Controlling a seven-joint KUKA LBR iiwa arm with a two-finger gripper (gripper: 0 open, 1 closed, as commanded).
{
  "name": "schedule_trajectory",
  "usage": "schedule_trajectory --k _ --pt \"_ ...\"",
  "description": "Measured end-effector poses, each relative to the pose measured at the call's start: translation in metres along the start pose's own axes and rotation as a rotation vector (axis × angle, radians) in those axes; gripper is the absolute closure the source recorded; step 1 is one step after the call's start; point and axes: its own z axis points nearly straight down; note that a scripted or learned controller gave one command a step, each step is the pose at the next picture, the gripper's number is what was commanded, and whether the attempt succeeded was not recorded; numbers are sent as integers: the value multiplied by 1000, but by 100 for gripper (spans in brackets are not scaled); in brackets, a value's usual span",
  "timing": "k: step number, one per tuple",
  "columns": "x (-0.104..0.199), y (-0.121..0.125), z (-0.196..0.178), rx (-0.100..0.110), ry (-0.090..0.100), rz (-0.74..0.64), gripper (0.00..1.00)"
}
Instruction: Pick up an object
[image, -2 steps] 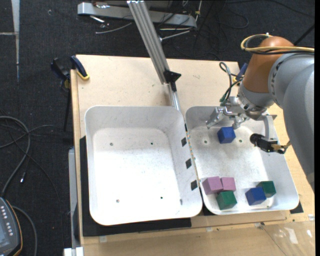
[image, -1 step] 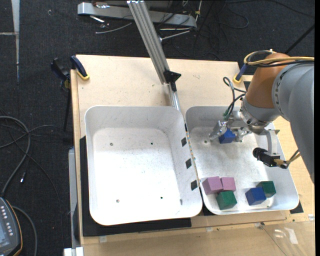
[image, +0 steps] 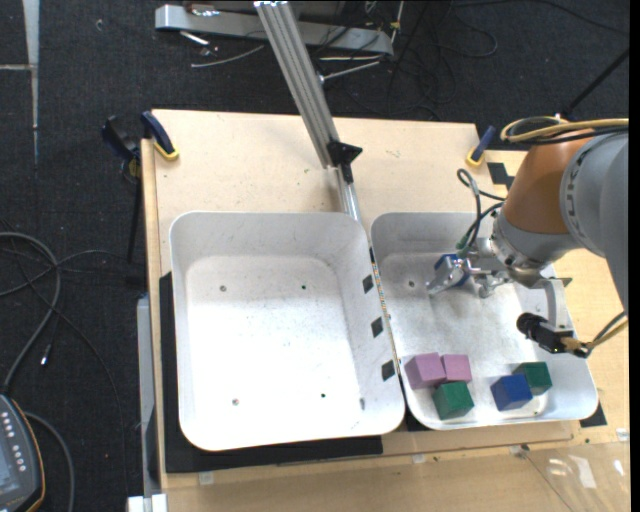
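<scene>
Green and blue blocks crowd the near end of the right bin (image: 400, 270). A dark green block (image: 453, 399) lies nearest, touching the two pink blocks just behind it: one pink block (image: 425, 369) to the left and a second pink block (image: 457, 366) beside it on the right. Farther right, a blue block (image: 511, 391) sits against a smaller green block (image: 537, 376) close to the bin's near right corner. The left bin (image: 190, 300) sits alongside, sharing the middle divide. Farther back in the right bin, the gripper (image: 447, 270) hangs low over the bare floor, well apart from all the blocks, pointing left; whether its claw is wide or narrow cannot be told from this slant. Behind it the grey arm (image: 590, 200) with its orange band (image: 535, 185) reaches in from the right.
</scene>
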Motion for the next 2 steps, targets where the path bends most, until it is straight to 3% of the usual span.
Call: schedule_trajectory --k 1,2 --pt "39 20 4 -3 0 -8 0" --pt "37 55 3 -6 0 -6 0"
